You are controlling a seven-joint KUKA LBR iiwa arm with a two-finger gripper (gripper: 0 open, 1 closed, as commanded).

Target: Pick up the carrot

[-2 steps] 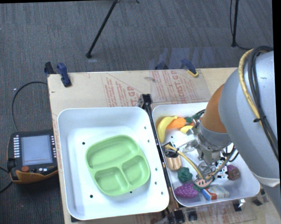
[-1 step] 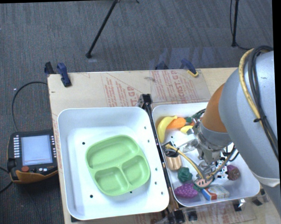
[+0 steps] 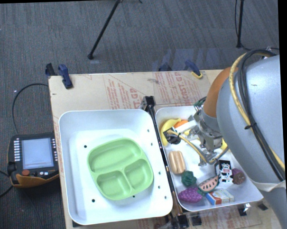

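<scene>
While the arm reached over the right bin [image 3: 253, 190], the tool [image 3: 207, 149] hung near its centre; its opening could not be told. At eleven o'clock from it lay the carrot [image 3: 184, 123].

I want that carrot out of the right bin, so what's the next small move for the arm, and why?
Probably a short shift toward the bin's far left corner, then down. The gripper sits above the bin floor near the hot dog, while the carrot lies further back beside the banana, so it isn't lined up yet.
</scene>
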